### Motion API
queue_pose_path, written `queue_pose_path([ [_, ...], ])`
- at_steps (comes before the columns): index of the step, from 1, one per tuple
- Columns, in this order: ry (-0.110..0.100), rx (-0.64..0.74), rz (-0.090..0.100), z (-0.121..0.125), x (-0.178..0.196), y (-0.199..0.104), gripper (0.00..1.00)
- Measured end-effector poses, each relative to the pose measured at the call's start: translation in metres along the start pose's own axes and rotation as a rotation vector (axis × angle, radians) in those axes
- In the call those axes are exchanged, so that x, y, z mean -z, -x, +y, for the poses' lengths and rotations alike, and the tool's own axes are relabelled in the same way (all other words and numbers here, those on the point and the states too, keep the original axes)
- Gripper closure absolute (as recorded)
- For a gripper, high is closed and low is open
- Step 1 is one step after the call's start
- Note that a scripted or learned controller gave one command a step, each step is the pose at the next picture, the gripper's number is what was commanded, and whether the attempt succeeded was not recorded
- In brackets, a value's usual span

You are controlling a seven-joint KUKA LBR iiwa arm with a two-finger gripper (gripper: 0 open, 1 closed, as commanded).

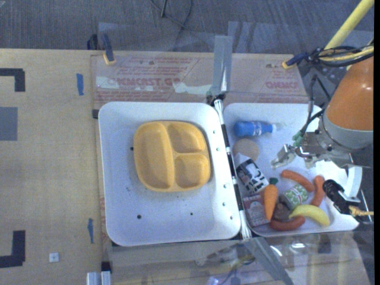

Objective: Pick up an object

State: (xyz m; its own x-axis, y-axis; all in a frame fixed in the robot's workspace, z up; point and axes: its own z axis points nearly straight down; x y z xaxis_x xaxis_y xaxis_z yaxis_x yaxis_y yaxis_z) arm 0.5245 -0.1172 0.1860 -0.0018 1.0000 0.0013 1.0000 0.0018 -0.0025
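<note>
In the right white bin (pixel 261 108), a heap of toy food fills the five o'clock corner: an orange carrot (pixel 270 199), yellow banana (pixel 313 213) and red sausages (pixel 297 179). The metal pincer (pixel 287 154) hovers just above them, its fingers spread apart, holding nothing. A yellow divided plastic plate (pixel 172 156) sits in the left bin (pixel 119 218).

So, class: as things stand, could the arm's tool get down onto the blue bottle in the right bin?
Probably yes. The blue bottle lies alone at the bin's far edge with nothing on top, and the tool hovers close beside it.
</note>
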Motion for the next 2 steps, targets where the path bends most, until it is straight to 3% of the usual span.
queue_pose_path([
  [1,0.013,-0.017,-0.006,-0.032,-0.098,0.042,0.00],
  [2,0.019,-0.020,-0.011,-0.030,-0.087,0.045,1.00],
])
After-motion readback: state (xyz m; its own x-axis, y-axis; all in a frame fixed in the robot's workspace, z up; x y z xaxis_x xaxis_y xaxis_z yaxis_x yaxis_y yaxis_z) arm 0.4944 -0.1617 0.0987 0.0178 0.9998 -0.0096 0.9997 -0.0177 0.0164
